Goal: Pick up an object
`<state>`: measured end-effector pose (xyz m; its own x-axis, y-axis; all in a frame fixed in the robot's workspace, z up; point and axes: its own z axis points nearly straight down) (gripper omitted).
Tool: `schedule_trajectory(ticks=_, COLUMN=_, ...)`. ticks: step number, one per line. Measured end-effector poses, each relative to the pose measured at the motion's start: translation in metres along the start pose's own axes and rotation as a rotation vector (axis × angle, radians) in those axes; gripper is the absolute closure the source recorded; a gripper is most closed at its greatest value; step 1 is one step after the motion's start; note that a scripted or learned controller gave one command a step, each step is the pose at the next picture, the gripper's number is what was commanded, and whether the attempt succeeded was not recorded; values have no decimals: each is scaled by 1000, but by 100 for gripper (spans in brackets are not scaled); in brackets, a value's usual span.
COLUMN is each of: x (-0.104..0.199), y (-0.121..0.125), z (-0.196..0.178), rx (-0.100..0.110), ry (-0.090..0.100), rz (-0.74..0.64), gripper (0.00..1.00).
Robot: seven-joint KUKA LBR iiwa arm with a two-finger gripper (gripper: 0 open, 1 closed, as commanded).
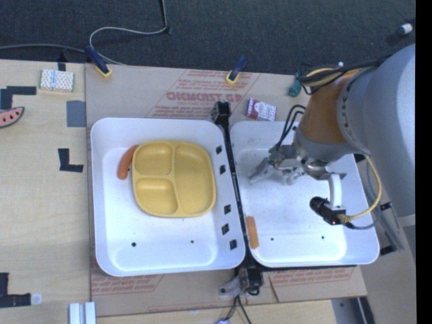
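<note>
I see the gripper (264, 172) hovering low over the right bin (297, 245), fingers parted with nothing between them. A small orange piece (252, 231) lies against that bin's left wall, while the left bin (155, 255) holds a yellow divided plate (174, 179) with an orange sausage-shaped object (125, 162) touching its left edge.

Two white bins sit side by side on the bench (40, 181). The left bin (162, 248) holds a yellow divided plate (174, 179), with an orange sausage-shaped piece (124, 162) touching the plate's left edge. In the right bin (297, 241) a small orange piece (252, 231) lies against the left wall. The grey arm with its orange band (324, 113) reaches over the right bin, and the jaws (264, 171) hang low above the bin floor, nothing visible between them.
</note>
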<state>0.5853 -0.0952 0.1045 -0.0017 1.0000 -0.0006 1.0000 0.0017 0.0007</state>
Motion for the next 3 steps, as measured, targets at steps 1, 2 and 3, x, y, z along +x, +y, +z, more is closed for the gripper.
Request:
schedule_trajectory(ticks=1, x=-4, y=66, z=19, rx=-2, ry=-1, rz=0, gripper=0)
schedule_trajectory(ticks=2, x=-4, y=67, z=9, rx=-1, ry=-3, rz=-1, gripper=100)
schedule_trajectory(ticks=3, x=-4, y=66, z=9, rx=0, ry=-4, rz=-1, gripper=0)
